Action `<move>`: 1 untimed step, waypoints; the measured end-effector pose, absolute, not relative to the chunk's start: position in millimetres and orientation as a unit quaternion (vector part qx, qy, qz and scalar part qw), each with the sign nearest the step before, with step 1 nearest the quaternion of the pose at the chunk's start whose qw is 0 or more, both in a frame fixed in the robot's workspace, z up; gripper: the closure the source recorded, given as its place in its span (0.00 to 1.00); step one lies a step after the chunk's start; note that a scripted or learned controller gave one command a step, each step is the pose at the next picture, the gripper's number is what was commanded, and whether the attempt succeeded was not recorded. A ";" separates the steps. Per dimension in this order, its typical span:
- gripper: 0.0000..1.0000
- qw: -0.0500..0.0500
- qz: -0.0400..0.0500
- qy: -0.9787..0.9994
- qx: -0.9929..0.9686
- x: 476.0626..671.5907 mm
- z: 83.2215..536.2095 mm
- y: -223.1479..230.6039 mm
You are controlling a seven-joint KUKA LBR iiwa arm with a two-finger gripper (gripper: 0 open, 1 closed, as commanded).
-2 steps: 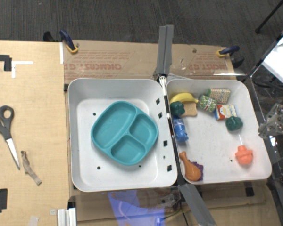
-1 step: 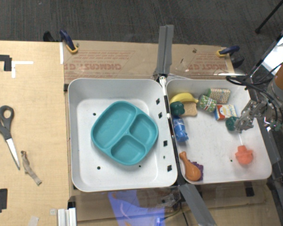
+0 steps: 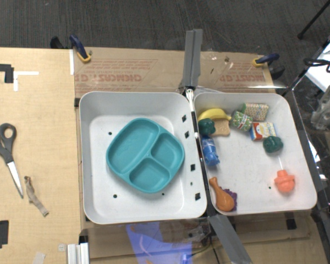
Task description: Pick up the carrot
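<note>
In the camera view, take the right bin [image 3: 297, 147] as your reference. What reads as the carrot [image 3: 285, 181], a stubby orange piece with a small knob on top, lies by itself on the bin's floor near its right wall, toward the front right corner, touching nothing.

At the bin's front left corner you have an orange-brown drumstick [image 3: 223, 197] resting partly on a purple item [image 3: 231, 198]. Along the left wall sit a blue item [image 3: 210, 151], a dark green vegetable [image 3: 207, 127] and a banana [image 3: 213, 114] with a bread slice [image 3: 224, 128] beside it. Near the back wall are a green packet [image 3: 242, 120], a patterned box [image 3: 257, 111], a red-and-white carton [image 3: 263, 130] and a second dark green piece [image 3: 273, 143].

Left of the right bin, the left bin [image 3: 93, 147] holds a teal divided plate [image 3: 146, 155]. Much farther left, scissors [image 3: 5, 147] lie on the bench.
</note>
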State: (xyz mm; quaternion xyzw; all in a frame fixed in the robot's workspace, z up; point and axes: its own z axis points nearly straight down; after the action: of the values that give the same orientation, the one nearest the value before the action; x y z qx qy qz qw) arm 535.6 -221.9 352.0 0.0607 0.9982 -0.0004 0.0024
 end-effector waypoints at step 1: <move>1.00 0.000 0.000 0.998 0.068 478.7 256.9 -178.9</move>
State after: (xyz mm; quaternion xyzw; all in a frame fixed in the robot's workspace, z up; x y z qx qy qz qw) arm 478.7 -178.9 256.9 0.0681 0.9977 0.0005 0.0004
